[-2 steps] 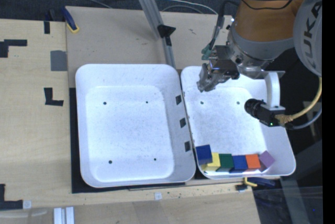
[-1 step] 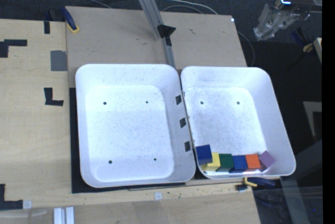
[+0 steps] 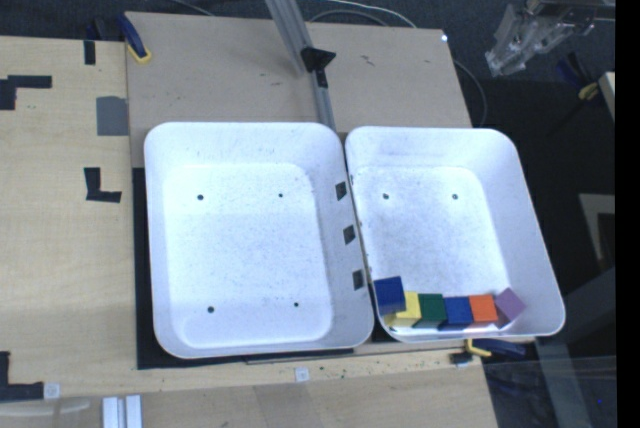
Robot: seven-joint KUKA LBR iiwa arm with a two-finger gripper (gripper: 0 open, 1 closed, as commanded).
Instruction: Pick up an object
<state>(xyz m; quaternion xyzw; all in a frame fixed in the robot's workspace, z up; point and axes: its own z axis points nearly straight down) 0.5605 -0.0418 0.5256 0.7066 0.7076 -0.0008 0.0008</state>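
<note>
So basically nothing's been picked up yet as far as I can see. The gripper (image 3: 520, 31) is parked way up in the top right corner of the camera view, off past the edge of the bench and well apart from both bins, and honestly I cannot tell what state it's in, it's just a pale blurry lump at that angle. All the stuff worth grabbing is huddled along the near wall of the right bin (image 3: 500, 156): a blue block (image 3: 388, 293) sitting on or against a yellow block (image 3: 407, 309), then a green block (image 3: 431, 307), another blue one (image 3: 458, 310), an orange block (image 3: 482, 308) and a purple block (image 3: 509, 302) at the corner, all touching in a row. The left bin (image 3: 160, 216) has just its speckled floor. So my read is the whole job is still ahead: swing over, come down on one block, close, lift. Being jammed against the wall and each other will probably make a clean grab tricky
</note>
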